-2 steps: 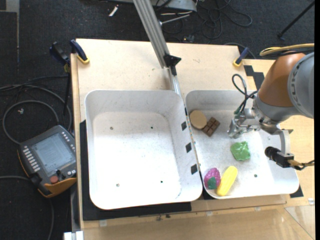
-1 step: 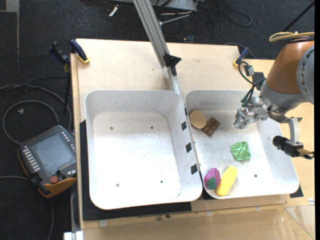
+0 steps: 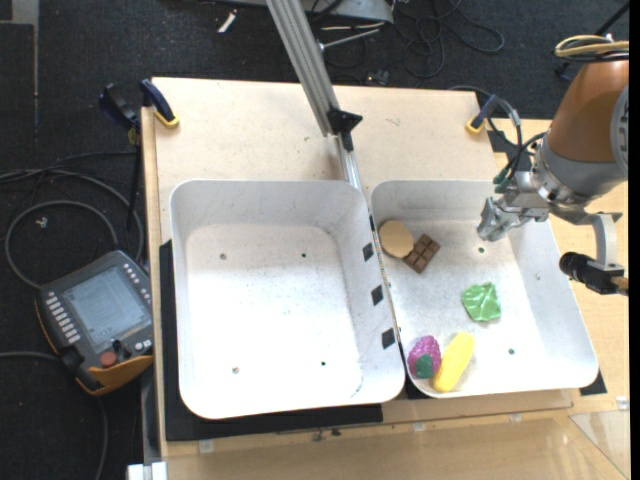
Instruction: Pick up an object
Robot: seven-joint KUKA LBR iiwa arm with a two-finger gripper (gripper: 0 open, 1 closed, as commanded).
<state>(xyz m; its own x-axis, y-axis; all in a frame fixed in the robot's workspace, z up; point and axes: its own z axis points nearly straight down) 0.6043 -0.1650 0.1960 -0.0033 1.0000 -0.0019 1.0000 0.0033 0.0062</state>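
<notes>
The right bin [image 3: 560, 308] holds several small items. A tan round piece [image 3: 396, 237] and a brown chocolate-like block [image 3: 421, 254] lie near its back left. A green leafy piece [image 3: 482, 302] rests in the middle. A pink-and-green item [image 3: 424, 356] and a yellow corn-like piece [image 3: 453, 361] sit at the front left. My gripper [image 3: 493, 227] hangs over the back of this bin, to the right of the brown block, with nothing seen in it.
The left bin [image 3: 200, 208] stands beside the right one, with a black-marked divider edge between them. A slanted metal pole [image 3: 305, 53] rises from the back. Clamps sit at the bench's back corners. A teach pendant [image 3: 95, 313] lies on the floor to the left.
</notes>
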